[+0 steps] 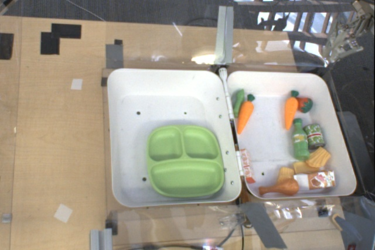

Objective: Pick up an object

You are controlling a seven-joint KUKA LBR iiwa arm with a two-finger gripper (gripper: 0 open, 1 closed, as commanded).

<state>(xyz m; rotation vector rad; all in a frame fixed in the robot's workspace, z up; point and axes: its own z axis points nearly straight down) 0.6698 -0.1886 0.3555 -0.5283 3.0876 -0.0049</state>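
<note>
Orange toy carrot (245,114) as likeliest pick: lying in the right bin (266,143), near the wall shared with the left bin (126,126), leafy end toward the far side, touching a green pod (237,101) at that end. Well apart from the crowd along the right side: a second carrot (290,112) against a red fruit (304,105), then a green bottle (300,140) beside a can (314,136), a yellow chunk (319,157), a carton (319,180) and a drumstick (281,187) by the near rim. Over in the left bin, just a green plate (185,161) with three compartments.

Probably hollow plastic, so light, stiff and rather slick; no worry about breakage. Tapered, hence apt to squirt out of a grip set near the tip. Best taken across the thick upper body, just below the leaves, with the grip square to its length. Needs care over the pod and the bin wall close by, with little room on that side. A risk of nudging and rolling rather than lifting.

Hand (344,38), judged to be the pale metallic shape beyond the right bin's far right corner, above the counter (53,143) edge and well away from every toy. Too blurred to read; cannot tell whether spread or pressed together. Nothing visibly held.
</note>
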